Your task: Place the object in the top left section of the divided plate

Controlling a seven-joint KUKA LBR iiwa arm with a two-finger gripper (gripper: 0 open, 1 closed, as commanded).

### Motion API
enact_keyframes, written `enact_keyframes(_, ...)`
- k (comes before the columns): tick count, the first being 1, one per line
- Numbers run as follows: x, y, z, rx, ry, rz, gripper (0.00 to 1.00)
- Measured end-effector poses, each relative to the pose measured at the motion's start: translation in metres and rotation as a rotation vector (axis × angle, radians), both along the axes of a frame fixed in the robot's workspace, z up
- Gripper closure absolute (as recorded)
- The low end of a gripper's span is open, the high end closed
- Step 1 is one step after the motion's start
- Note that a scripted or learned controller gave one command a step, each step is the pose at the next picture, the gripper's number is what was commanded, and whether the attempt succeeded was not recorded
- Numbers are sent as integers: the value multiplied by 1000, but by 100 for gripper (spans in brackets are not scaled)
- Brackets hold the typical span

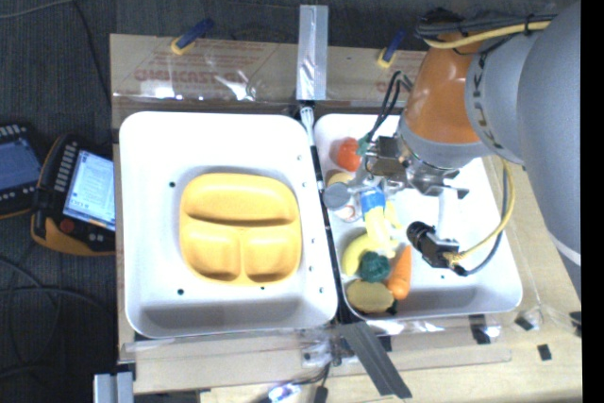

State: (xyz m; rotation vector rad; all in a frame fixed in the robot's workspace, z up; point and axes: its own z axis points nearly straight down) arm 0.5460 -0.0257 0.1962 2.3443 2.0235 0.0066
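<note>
Claw [376, 195], its grip impossible to tell, hangs over piled toy food [377, 264] in the right bin [481, 283]; left of it, the glossy yellow divided plate [242, 226] sits in the left bin [151, 165].

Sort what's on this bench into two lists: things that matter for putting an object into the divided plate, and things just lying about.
Part of the job:
- yellow divided plate in the left bin
- toy foods piled in the right bin: carrot, broccoli, tomato
- gripper over that pile

Lying about:
- handheld pendant left of the bench
- blue clips on the back board
</note>
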Motion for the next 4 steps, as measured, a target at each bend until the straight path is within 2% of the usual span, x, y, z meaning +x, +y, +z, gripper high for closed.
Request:
enact_keyframes(1,8,35,12,25,-25,-76,100)
enact_keyframes(2,10,96,-2,34,-2,-120,100)
enact_keyframes(3,42,77,24,29,34,-136,100)
enact_keyframes(4,-8,85,-14,31,35,-263,100)
